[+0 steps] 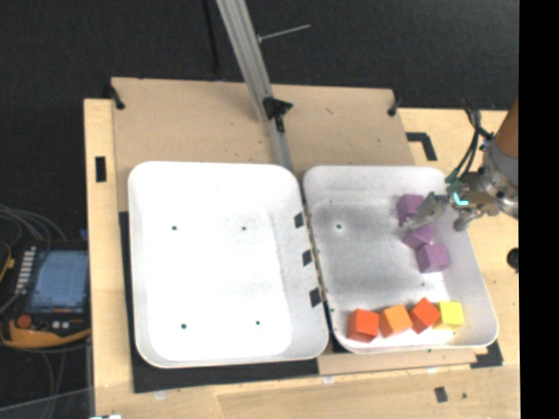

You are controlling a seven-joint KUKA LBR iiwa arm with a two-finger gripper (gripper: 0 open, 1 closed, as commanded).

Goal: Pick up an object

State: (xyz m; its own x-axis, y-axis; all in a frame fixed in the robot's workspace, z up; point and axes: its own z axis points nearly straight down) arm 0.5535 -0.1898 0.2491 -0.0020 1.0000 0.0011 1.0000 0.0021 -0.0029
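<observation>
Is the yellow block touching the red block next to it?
Touching. In the camera view the yellow block sits right against the red block in the right bin, with no white floor visible between them.

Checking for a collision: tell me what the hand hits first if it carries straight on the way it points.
Probably the upper purple block: the hand reaches leftward from the right bin's far right side, its tip right at that block. Depth is unclear, so it may pass above.
</observation>
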